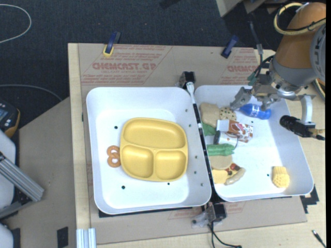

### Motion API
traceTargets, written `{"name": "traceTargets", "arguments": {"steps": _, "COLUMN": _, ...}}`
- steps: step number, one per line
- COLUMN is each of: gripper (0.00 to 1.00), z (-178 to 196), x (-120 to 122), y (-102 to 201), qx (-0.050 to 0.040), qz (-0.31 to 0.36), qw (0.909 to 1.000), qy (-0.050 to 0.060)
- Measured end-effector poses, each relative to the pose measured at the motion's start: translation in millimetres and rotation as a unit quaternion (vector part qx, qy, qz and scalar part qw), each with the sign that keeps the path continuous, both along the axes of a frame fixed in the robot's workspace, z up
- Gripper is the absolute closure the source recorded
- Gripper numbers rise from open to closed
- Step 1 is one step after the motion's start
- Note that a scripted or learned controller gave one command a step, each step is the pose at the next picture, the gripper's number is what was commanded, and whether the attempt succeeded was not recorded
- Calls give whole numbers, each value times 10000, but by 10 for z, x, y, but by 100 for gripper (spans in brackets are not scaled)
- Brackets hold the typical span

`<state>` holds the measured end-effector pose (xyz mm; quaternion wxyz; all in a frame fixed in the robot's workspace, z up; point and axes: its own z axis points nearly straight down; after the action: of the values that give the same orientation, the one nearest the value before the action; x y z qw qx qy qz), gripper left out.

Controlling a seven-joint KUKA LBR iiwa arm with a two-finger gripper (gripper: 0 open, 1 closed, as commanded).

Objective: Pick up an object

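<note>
Fingers of the gripper [254, 100] stand spread apart and released, one grey tip to the left and one to the right, with a blue object [257, 111] lying just below and between them in the far part of the right bin [297, 154]. Nothing sits between the tips; the blue piece rests on the bin floor, close to the fingers but, as far as can be seen, not gripped.

Outward from there, the wrist rises to the orange band of the arm [300, 40] at the far right. Left of the blue object a cluster lies along the bin's left side: a tan round piece [209, 111], a red and white packet [241, 130], a green piece [221, 149] and a yellow and brown item [230, 175] nearer. A corn cob [280, 177] lies alone at the near right, well apart from the rest.

The left bin [98, 138] holds a yellow divided tray [153, 149] with a small pretzel [113, 156] touching its left edge.

By my judgement the pick is at its start: the approach is made and the grasp is not. Closing on something, likely the blue object, and lifting it clear are both left to do.
</note>
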<state>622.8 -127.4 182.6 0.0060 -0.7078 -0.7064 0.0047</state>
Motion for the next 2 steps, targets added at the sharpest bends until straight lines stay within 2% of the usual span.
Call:
{"name": "traceTargets", "arguments": {"steps": 1, "gripper": 0, "z": 94, "x": 32, "y": 3, "qx": -8, "qz": 12, "qw": 10000, "qy": -77}}
{"name": "traceTargets", "arguments": {"steps": 2, "gripper": 0, "z": -515, "x": 86, "y": 45, "qx": -3, "qz": 22, "qw": 10000, "qy": -46}}
